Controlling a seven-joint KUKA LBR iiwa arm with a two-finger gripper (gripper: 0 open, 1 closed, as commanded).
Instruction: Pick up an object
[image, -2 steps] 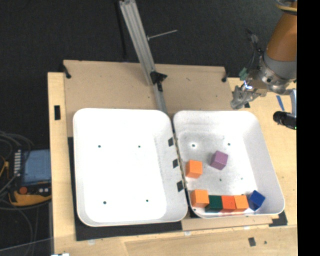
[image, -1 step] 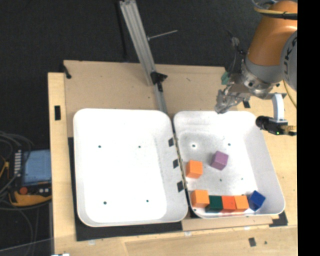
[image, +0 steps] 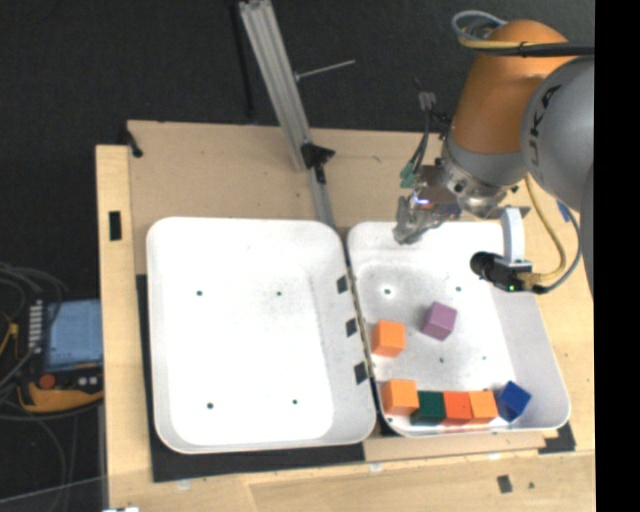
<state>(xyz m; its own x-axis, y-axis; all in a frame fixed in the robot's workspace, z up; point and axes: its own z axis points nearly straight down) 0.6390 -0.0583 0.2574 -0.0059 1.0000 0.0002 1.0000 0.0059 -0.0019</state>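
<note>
Presently: grey two-finger gripper (image: 410, 232) over right white bin's (image: 530, 330) far rim, fingers' state untellable; purple cube (image: 439, 320), orange cube (image: 388, 338) loose nearby, likeliest picks.

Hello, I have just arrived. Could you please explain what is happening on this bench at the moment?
A grey robot arm with an orange band reaches in from the right, its two-finger gripper above the far edge of the right white bin. That bin contains small blocks: a purple cube and an orange cube lying apart, plus a row along the near wall of orange, green, orange, orange and blue blocks. Nothing has been picked up yet. The left white bin sits alongside.
</note>
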